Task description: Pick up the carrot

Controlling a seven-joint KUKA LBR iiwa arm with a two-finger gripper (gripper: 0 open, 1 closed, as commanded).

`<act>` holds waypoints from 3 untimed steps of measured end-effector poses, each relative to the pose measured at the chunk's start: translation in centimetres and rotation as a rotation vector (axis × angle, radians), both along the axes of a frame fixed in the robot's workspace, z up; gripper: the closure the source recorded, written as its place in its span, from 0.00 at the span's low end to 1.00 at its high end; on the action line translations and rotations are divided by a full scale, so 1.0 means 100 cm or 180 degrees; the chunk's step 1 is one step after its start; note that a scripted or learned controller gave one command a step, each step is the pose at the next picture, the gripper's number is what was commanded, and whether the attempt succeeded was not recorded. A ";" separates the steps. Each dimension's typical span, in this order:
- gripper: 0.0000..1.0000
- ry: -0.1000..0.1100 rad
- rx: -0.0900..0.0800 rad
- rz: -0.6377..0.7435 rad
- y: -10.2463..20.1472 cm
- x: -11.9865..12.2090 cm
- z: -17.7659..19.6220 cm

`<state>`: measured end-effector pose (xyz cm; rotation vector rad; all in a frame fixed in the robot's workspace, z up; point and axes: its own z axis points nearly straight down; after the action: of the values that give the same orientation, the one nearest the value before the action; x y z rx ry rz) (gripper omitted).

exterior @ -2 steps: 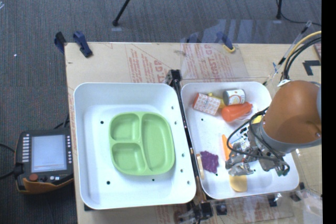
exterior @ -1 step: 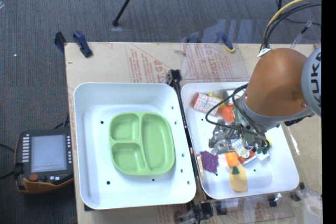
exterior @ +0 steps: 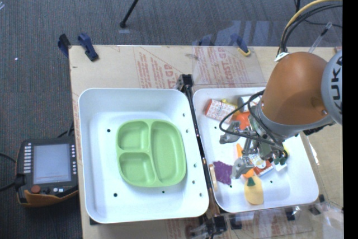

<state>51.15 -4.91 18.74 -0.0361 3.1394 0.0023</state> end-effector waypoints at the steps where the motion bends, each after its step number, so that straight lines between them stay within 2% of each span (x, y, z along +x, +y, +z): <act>1: 0.00 0.0047 0.0003 -0.0066 -0.033 -0.002 -0.097; 2: 1.00 0.0011 0.0005 -0.0047 -0.030 0.002 -0.083; 3: 1.00 -0.0022 0.0002 -0.0119 0.012 -0.029 0.003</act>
<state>48.20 -3.72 19.07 0.0226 3.1326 0.0029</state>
